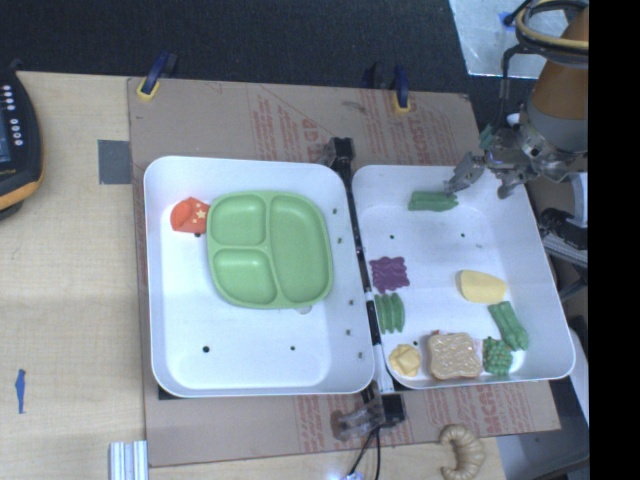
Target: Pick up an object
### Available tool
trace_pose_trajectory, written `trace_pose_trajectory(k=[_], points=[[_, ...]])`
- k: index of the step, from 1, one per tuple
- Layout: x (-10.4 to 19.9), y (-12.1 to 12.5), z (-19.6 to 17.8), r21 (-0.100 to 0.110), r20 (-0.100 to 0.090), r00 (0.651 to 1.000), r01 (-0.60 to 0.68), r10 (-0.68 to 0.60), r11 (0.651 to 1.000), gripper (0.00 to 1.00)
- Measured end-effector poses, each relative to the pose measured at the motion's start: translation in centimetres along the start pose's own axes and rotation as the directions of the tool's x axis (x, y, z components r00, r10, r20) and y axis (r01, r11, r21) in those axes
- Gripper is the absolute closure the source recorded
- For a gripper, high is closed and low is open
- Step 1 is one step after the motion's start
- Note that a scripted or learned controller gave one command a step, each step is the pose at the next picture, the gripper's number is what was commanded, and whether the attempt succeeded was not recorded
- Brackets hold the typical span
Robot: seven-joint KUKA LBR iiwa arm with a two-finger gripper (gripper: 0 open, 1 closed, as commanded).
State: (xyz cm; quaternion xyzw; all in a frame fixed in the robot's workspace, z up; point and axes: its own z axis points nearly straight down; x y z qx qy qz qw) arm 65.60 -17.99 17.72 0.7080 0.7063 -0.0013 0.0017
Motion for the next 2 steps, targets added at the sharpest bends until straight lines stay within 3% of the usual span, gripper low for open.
trace_pose_trajectory(k=[1, 2], points=[[1.7, -0.1, 4.6, 0.008, -0.004, 1.000, 0.009, -0.009, 1.000, 0.00], [2.3, 0.0, 3.6, 0.002, -0.003, 1.000, 0.009, -0.009, 1.000, 0.00]])
